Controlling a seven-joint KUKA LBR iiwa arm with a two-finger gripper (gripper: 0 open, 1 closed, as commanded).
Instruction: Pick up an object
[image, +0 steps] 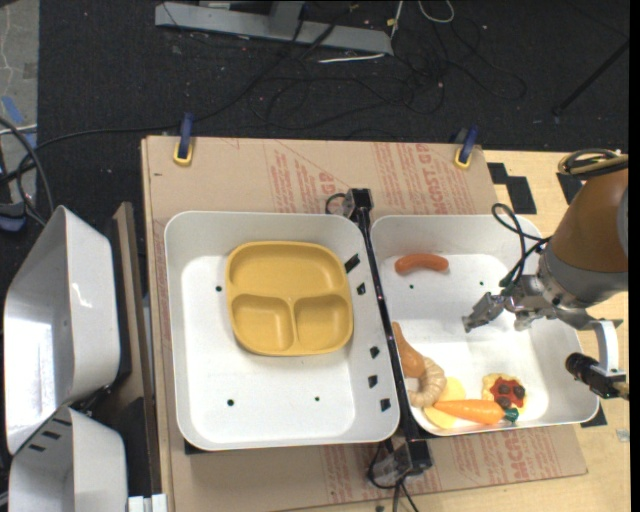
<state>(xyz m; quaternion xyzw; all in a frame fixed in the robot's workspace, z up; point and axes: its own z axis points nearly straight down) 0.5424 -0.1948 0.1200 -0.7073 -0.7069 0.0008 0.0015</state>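
My gripper (497, 318) hangs over the middle of the right bin (560, 400), open, with nothing between its fingers. An orange-red sausage (421, 263) lies to its upper left near the bin's back wall. Along the front of that bin lie a tan drumstick-shaped toy (415, 366), an orange carrot (468, 409), a pale yellow piece (451, 391) and a small round toy with red and dark spots (505, 390). All of these sit below and to the left of the gripper, apart from it.
A yellow divided plate (290, 298) lies in the left bin (200, 400). A black divider (378, 310) runs between the two bins. The grey arm with its orange band (592, 225) comes in over the right bin's right wall.
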